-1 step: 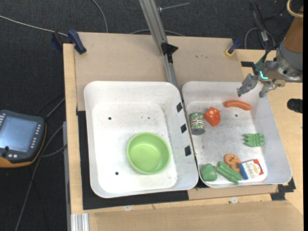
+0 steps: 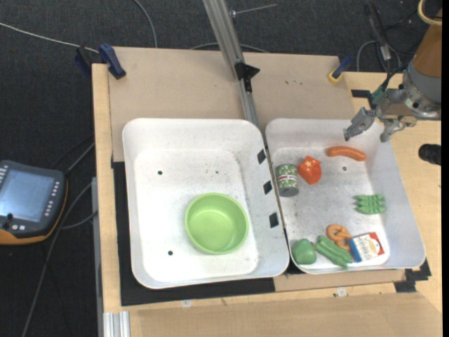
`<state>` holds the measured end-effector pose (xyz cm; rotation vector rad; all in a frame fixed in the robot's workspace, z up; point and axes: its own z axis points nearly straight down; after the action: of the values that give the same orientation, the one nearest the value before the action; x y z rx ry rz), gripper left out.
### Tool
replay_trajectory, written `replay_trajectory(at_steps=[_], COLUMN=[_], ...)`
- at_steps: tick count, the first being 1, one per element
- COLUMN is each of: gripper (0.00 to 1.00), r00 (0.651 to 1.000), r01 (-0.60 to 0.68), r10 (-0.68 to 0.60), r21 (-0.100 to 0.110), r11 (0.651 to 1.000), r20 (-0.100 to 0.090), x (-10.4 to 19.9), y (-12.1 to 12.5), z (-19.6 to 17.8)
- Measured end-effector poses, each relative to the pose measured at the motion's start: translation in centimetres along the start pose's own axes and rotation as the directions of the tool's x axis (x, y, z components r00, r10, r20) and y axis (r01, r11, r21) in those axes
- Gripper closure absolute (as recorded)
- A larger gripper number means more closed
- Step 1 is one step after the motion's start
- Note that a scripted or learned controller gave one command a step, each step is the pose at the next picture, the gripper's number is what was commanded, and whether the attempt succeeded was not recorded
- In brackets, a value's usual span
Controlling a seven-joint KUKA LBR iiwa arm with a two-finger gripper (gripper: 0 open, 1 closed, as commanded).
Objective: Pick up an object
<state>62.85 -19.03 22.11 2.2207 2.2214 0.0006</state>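
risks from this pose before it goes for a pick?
1. The tool hovers above the right bin's far rim, fingers spread; a straight descent could strike the rim rather than reach an item.
2. The orange sausage, likely the nearest target, is thin and lies flat, so it may slip out.
3. The can and red pepper sit almost touching; grabbing one could knock the other.

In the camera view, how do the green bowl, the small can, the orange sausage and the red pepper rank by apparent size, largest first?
1. Green bowl, clearly the largest.
2. Small can and orange sausage: they look about alike, so I do not rank them.
3. Red pepper, slightly smaller, though only narrowly.
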Motion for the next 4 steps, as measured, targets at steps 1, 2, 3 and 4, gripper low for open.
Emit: replay_trajectory(at_steps=[1, 2, 3, 4], gripper=[0.00, 0.00, 0.00, 1.00], r00=[1.000, 1.000, 1.000, 1.000], r01=[0.000, 0.000, 0.000, 0.001], r10=[0.000, 0.000, 0.000, -0.001], r21=[0.005, 0.004, 0.002, -0.001], r11=[1.000, 1.000, 1.000, 1.000], r20=[-0.001, -0.001, 0.000, 0.001], x=[-0.7, -0.9, -0.9, -0.9], y=[0.6, 1.0, 1.0, 1.1], z=[5.3, 9.6, 12.7, 11.4])
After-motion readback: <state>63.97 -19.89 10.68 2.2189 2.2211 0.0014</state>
